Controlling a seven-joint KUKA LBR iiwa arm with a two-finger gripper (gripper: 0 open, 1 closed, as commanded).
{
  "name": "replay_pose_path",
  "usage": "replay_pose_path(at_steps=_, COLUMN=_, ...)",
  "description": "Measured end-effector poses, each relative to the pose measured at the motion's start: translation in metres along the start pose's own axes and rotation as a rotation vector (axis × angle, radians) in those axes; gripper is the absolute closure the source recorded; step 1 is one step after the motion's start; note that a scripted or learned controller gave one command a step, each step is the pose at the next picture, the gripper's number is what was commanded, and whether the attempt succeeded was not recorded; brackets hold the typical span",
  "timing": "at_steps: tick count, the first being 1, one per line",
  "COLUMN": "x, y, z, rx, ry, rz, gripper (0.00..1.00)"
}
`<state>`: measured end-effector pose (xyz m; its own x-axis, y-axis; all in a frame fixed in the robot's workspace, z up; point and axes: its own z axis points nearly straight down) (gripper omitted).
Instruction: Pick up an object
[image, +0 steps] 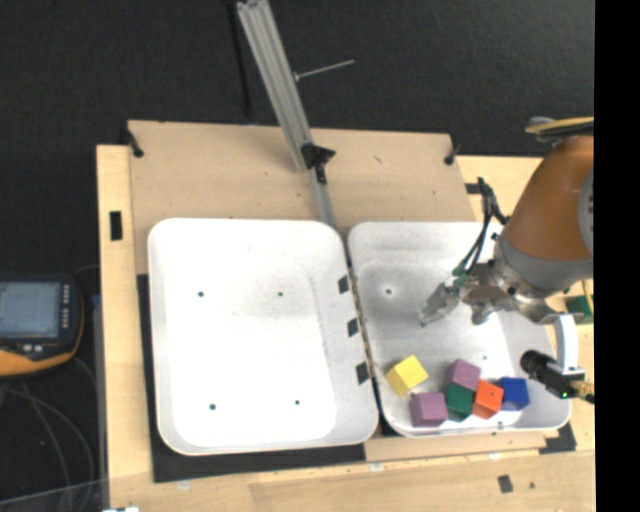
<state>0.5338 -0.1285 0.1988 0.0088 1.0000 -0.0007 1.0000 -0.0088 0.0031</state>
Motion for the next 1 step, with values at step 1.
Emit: replay_pose_path(at_steps=1, x=-0.0001, y=0.0, z=0.0, rx=-0.001, ry=0.0, rz=0.001, gripper=0.0)
